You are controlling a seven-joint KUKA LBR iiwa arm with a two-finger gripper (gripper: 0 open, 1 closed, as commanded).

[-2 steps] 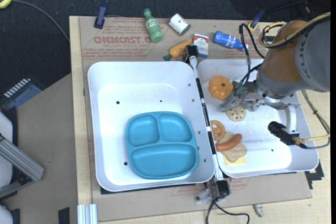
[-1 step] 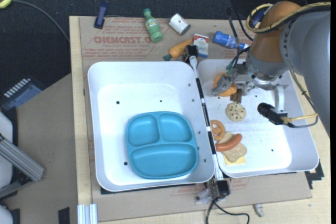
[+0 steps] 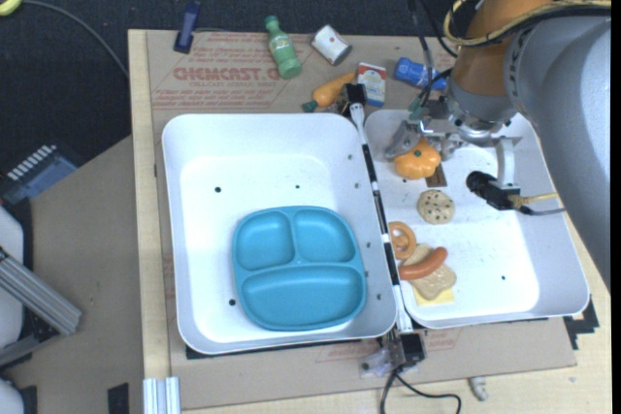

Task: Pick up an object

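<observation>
- Gripper [image 3: 427,133]: lowered into the far corner of the right bin [image 3: 514,291]; whether it is spread wide, drawn narrow or holding anything cannot be told, since the wrist and cabling mask its tip.
- Orange toy [image 3: 417,162]: the nearest candidate, a rounded pumpkin-like piece with a green top, lying directly under and just on the near side of the gripper, seemingly touching it; being round, it shows no clear long axis.
- Judgement: the coming move turns on this near-vertical alignment, so a short descent should suffice, not a sideways reach.
- Cookie [image 3: 436,206]: further toward the near side of the gripper, apart from the orange toy.
- Pretzel [image 3: 400,238] and sausage [image 3: 424,263]: further still on the same side.
- Blue tray [image 3: 298,267]: in the left bin [image 3: 194,208], well apart from the gripper.
</observation>
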